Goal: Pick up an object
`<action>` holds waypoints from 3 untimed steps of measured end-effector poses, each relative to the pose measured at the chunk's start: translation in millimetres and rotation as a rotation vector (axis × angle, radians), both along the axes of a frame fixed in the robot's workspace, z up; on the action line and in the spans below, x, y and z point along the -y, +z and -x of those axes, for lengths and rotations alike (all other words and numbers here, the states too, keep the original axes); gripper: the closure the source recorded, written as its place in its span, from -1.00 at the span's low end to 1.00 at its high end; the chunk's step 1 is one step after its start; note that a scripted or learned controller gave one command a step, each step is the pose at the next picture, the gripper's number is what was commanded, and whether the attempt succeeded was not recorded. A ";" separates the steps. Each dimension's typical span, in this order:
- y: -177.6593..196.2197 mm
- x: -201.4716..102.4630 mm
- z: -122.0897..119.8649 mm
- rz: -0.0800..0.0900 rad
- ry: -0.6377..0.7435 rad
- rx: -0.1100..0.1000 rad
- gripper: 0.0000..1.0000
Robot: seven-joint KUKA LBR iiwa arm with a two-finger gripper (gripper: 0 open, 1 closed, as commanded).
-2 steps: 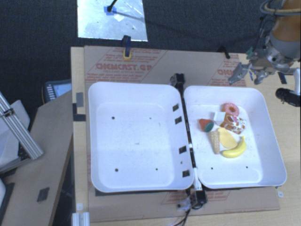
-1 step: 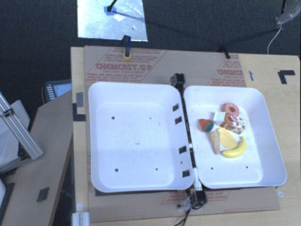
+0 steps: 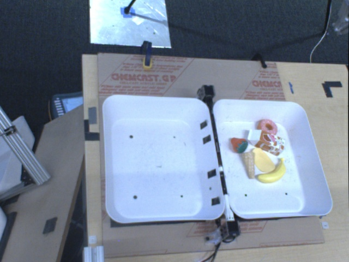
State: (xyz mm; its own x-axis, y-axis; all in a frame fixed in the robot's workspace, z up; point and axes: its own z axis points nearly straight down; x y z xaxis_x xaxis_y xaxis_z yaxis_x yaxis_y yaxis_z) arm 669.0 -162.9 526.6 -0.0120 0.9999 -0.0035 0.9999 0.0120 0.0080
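White right bin point(image 3: 311, 146) holds clustered toy food; nothing is picked yet.
Next move likely calls for singling out the banana point(image 3: 272, 173); claw's state cannot be told.

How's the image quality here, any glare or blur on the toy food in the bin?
In the camera view, the light is soft and even; the white bins look bright but not blown out. The toy food is slightly soft, so small details blur together. The shiny sheet at the top catches pale glare. Shadows are faint, mostly under the bin rims.
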 end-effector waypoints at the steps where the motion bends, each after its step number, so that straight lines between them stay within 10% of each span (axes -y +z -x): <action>1: -0.6 -0.1 0.0 0.000 0.002 -0.001 -1.00; 2: 11.3 -0.6 -0.4 0.002 0.007 0.003 1.00; 3: 10.9 -0.5 -0.4 0.002 0.008 0.002 -1.00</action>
